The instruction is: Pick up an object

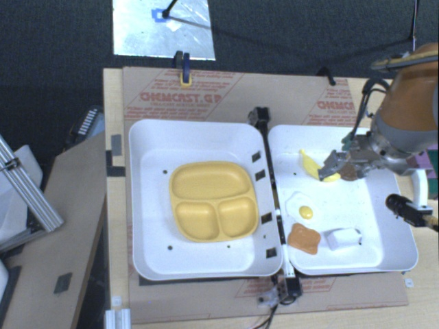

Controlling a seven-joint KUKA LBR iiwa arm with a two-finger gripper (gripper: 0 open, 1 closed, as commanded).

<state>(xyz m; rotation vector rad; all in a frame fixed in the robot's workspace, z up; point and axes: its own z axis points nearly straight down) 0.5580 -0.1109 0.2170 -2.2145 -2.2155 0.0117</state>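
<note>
a cardboard-topped bench (226, 88) on dark carpet bears two white bins. the left bin (147, 142) holds one yellow divided tray (209, 201). the right bin (391, 252) holds four things: fried egg (302, 208), toast (304, 238), white block (343, 238) near its front edge, and banana (313, 166) beside the gripper (334, 164), whose closure i cannot tell.

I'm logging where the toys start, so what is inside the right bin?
A banana by the gripper, a fried egg, toast and a white block. The arm covers the bin's far right corner.
</note>
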